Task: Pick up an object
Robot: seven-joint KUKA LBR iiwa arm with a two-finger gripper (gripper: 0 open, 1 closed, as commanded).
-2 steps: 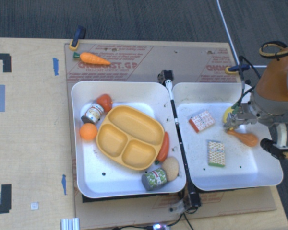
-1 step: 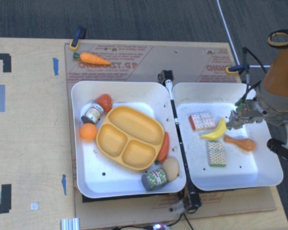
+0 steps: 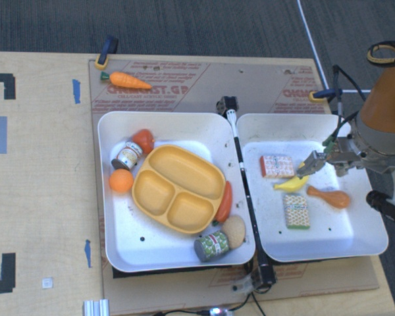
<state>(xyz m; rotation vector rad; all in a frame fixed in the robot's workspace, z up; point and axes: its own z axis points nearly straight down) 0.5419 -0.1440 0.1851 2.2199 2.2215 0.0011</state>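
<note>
My gripper point(image 3: 314, 162) hangs over the right bin point(image 3: 365, 241), near its right side, and points left. Just below and left of its tip lies a yellow banana point(image 3: 290, 185). A pink box point(image 3: 277, 166) lies beside the tip to the left. An orange drumstick point(image 3: 333, 197) rests under the wrist. A green and yellow box point(image 3: 296, 211) lies nearer the front of the bin. I see nothing held in the gripper.
The left bin point(image 3: 112, 127) holds a yellow divided plate point(image 3: 178, 188), a tomato point(image 3: 143, 139), a small jar point(image 3: 127, 155), an orange point(image 3: 121, 180), a red sausage point(image 3: 225, 201), a potato point(image 3: 234, 229) and a green can point(image 3: 212, 244). A carrot point(image 3: 128, 80) lies behind the bins.
</note>
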